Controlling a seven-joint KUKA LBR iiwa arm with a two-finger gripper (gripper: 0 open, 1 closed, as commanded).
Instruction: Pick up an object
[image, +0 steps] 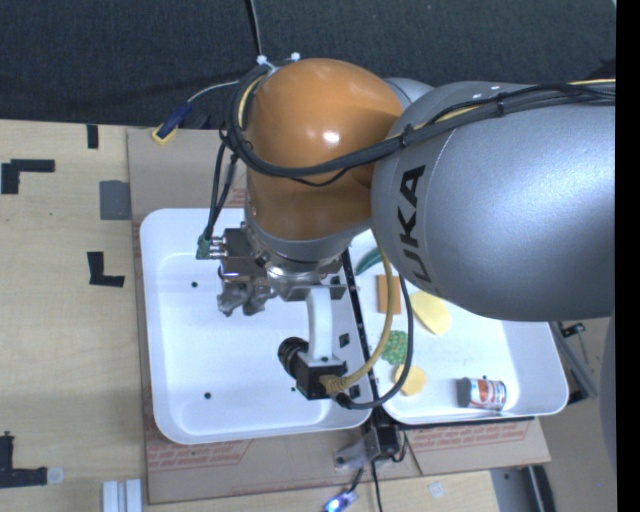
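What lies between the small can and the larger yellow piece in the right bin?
Nothing; the camera view shows bare white bin floor between the can and the yellow piece.

one partial brand mark readable, nothing else

black letters "uka" run lengthwise down the grey casing of the arm (500, 200), beside the orange band; the start of the word is hidden at the casing's edge. small can (483, 393) lying on its side in the right bin (545, 375) has a red and white label, print too small to read. black angular marks (100, 268) on the bench (60, 330) are plain shapes, not letters or numbers
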